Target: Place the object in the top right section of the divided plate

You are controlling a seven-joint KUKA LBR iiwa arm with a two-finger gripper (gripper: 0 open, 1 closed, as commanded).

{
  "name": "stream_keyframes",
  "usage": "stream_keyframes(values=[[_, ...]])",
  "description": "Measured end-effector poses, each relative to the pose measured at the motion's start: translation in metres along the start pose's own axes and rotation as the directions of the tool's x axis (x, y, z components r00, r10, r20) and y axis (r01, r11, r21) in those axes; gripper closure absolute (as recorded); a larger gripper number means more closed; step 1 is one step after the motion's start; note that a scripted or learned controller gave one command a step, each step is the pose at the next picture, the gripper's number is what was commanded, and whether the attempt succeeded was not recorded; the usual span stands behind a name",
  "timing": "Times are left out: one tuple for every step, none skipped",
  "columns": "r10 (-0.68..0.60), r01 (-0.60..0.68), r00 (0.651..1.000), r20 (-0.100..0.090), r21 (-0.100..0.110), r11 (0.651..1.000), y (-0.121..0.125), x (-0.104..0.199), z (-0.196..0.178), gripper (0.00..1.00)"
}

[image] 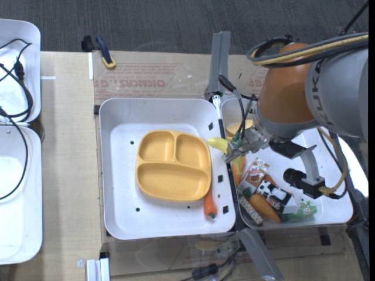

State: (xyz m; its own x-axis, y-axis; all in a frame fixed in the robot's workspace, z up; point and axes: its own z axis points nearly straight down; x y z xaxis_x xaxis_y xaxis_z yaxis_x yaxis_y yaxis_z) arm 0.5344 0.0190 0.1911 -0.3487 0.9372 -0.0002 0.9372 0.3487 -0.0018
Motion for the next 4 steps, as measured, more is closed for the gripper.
stream_keyframes(values=[[-0.277, 0.277, 0.961, 0.001, -0.001, 0.961, 0.053, 0.035, 0.0, 1.0], [-0.034, 0.034, 0.999, 0.0, 0.002, 0.999, 0.024, 0.03, 0.001, 1.0], [-0.055, 0.055, 0.998, 0.001, 0.001, 0.998, 0.057, 0.044, 0.001, 1.0], [-0.055, 0.055, 0.999, 0.001, 0.001, 0.999, 0.057, 0.044, 0.001, 0.0]])
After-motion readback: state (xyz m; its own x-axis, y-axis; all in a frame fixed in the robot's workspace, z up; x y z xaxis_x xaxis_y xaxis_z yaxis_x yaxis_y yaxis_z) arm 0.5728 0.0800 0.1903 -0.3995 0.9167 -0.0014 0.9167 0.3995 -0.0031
